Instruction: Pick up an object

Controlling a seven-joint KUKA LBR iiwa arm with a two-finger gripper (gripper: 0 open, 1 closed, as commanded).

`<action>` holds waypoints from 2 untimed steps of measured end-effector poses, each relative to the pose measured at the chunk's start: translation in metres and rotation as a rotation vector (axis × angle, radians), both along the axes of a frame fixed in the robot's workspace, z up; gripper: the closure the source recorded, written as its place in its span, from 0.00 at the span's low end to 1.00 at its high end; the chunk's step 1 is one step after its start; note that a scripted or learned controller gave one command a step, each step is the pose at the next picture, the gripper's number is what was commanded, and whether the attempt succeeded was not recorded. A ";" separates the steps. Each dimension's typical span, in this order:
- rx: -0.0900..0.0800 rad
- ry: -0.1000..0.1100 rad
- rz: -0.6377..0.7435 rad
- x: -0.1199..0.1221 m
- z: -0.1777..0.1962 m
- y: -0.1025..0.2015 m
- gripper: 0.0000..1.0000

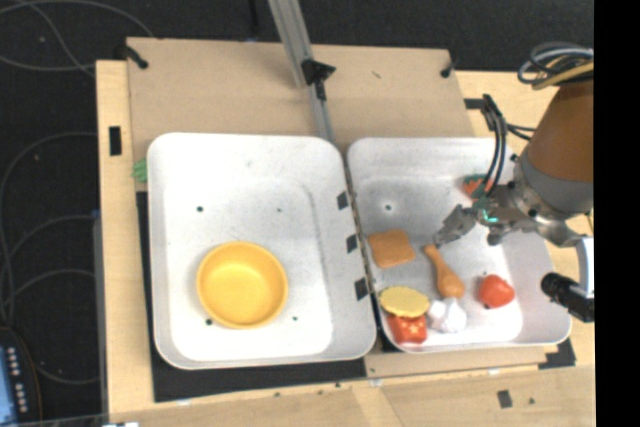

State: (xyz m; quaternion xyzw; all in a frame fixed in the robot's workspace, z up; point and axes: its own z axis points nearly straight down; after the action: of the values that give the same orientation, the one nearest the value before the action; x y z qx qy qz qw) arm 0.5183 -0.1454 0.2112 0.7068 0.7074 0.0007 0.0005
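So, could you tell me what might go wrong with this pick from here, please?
1. The gripper hangs over the right bin near the drumstick and the toast; it could close between them and catch nothing.
2. The burger, the red piece and the white piece crowd the near wall, so a grasp there may nudge neighbours.
3. The tomato looks round and may slip away.

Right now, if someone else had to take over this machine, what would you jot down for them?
Tool: low over the right bin, nothing seen in its grip.
Right bin: tan bread slice, drumstick, red tomato, small burger, red piece, white piece.
Left bin: yellow bowl.
Done: no pick yet.
Left: grasp one item and lift; the drumstick is nearest.
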 end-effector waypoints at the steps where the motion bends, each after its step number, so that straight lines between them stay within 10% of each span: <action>1: 0.000 0.007 -0.001 -0.002 -0.062 0.003 0.00; 2: -0.003 0.000 -0.002 -0.002 -0.111 0.001 0.00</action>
State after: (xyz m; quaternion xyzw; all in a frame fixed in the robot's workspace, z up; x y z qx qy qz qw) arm 0.5164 -0.1440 0.1000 0.7075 0.7067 -0.0004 0.0013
